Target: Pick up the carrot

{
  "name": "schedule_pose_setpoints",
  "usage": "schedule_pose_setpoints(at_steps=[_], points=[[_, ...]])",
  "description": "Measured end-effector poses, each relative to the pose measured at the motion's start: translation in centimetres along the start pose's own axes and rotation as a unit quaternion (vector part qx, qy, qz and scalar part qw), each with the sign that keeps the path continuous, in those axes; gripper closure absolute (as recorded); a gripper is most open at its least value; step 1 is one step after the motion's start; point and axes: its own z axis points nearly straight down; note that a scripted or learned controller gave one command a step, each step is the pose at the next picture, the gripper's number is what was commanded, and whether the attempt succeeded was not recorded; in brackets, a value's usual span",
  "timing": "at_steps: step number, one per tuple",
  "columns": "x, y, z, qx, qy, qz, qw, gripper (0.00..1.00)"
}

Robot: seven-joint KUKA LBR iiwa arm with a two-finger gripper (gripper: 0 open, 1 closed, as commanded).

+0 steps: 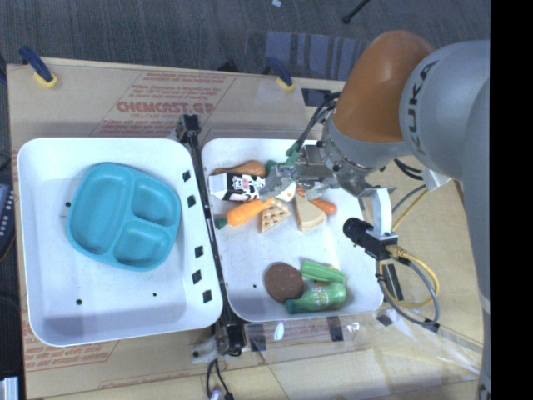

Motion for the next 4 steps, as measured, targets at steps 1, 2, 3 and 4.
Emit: schedule_pose_setpoints(at_steps=[1,2,3,4], points=[[2.0,-0.8,5.7,0.001,-0.001,-0.051,0.9987,0.00],[3.0,0.8,5.5,-0.001,0.000,0.127,0.9919,0.00],[-0.6,-0.5,10.9,0.003,0.000,0.186,0.9825,0.00],[-0.8,1.4,15.6,0.002,0.001,0.284,0.9589,0.00]])
